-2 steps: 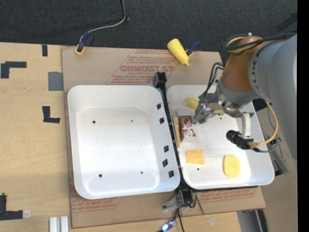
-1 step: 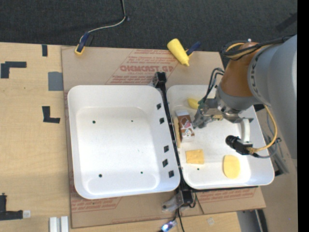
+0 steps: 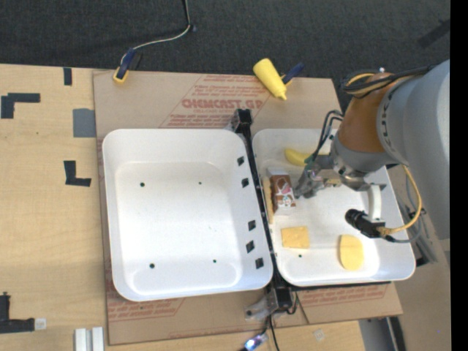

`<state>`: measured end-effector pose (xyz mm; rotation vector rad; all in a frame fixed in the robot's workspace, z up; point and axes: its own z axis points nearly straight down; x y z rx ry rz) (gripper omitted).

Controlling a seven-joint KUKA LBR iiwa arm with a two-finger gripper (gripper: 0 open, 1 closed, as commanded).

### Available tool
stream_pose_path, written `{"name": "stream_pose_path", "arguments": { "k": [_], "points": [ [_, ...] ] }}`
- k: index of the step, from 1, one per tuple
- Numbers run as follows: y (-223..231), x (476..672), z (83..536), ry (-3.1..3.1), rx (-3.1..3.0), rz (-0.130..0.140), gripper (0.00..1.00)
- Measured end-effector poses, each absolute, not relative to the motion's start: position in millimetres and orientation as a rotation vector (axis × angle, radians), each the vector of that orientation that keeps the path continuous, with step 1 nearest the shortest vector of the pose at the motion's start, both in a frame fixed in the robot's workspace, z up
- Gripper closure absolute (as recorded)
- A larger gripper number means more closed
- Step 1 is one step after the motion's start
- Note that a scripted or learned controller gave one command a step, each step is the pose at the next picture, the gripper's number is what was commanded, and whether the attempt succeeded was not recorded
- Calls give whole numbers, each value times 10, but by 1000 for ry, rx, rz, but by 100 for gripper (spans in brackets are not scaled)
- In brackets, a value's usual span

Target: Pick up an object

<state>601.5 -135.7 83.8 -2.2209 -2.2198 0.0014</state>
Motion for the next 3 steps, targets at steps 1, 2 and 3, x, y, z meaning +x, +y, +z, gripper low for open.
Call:
{"name": "stream_pose_path", "arguments": {
  "k": [1,2,3],
  "points": [
    [-1348,6023,856,-2224,-2221,-1,0],
    [-793,6694,1927,-2238,-2222,-15,0],
    [-1236,6654,972,-2213,-2219,14,0]
  ]
}}
